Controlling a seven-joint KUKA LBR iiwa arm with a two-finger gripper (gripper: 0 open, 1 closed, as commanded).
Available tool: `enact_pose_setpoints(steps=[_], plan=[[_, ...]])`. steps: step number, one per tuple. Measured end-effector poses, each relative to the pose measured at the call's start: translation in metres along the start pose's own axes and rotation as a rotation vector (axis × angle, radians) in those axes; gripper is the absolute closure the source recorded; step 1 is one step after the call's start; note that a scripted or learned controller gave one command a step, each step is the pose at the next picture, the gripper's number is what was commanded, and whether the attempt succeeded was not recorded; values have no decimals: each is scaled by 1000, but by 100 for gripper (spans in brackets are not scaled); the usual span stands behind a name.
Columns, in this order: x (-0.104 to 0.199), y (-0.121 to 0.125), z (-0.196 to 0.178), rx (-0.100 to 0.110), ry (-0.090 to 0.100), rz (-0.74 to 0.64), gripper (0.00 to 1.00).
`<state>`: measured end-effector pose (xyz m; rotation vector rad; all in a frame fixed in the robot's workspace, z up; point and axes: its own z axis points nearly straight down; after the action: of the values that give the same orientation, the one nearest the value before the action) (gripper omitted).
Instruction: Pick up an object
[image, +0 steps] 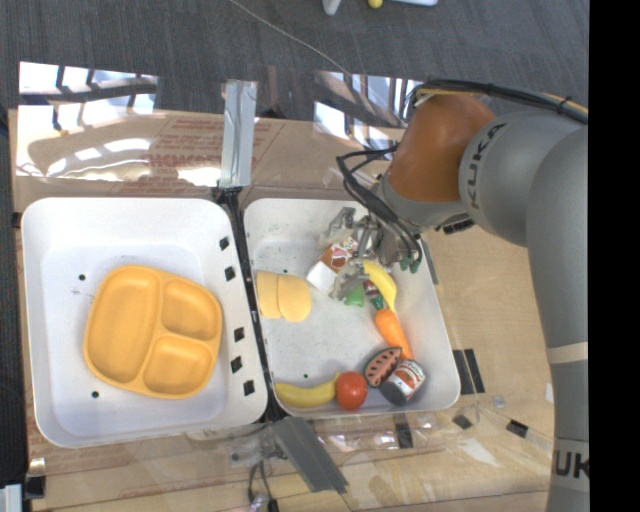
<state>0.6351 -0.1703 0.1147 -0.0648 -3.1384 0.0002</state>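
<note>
In the right white bin (440, 345) the gripper (362, 250) hangs over a clutter at the far side, a small yellow banana (381, 283) just beside it, long axis slanting toward the orange carrot (392, 330); whether its jaws are spread I cannot tell.

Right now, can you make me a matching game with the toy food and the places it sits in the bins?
Things:
1. yellow divided tray
2. tomato
3. carrot
4. pale yellow half-round piece

Places:
A. near the front edge of the right bin, touching the banana
B. by the right bin's left wall
C. alone in the left bin
D. in the right bin, just below the clutter under the pincer

Pairs: 1-C, 2-A, 3-D, 4-B
</note>
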Motion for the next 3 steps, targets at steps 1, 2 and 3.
enact_pose_setpoints(steps=[1, 2, 3], plan=[[19, -38, 17, -1, -13, 58, 0], [17, -36, 6, 0, -16, 52, 100], [22, 46, -117, -1, -15, 164, 100]])
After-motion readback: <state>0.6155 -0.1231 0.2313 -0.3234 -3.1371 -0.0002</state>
